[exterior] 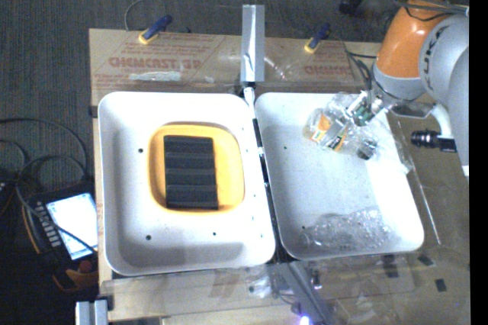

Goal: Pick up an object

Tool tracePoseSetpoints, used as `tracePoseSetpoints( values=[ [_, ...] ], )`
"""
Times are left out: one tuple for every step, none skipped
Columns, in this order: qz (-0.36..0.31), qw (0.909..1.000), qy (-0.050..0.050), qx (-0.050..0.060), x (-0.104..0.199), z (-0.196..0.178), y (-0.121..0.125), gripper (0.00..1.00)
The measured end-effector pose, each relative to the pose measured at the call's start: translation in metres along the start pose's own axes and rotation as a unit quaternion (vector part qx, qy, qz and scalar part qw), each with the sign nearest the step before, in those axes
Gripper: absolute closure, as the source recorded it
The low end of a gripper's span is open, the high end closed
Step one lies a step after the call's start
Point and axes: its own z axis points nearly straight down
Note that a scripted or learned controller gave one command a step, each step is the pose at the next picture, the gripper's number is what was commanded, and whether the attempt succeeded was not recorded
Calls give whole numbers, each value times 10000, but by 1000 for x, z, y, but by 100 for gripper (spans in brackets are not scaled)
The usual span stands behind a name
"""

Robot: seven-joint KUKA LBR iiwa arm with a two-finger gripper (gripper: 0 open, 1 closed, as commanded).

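Observation:
A yellow tray-like object with a black ridged insert (191, 169) lies flat in the middle of the left bin (122, 186). A crumpled piece of clear plastic (347, 228) rests near the front edge of the right bin (297, 178). My gripper (338, 130) hangs low over the far right part of the right bin, pointing left. A small orange and white patch shows at its tip, and I cannot make out whether that is an object or part of the gripper. The grey arm with its orange band (408, 49) comes in from the upper right.
A metal post (252, 49) stands at the back between the two bins. Blue and yellow clamps (155, 29) (317, 37) hold the board behind them. A tablet and cables (65, 224) lie on the floor at the left.

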Motion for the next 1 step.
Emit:
tracePoseSetpoints(
  values=[
    [747,9971,-16,-127,48,-72,46,100]
  ],
)
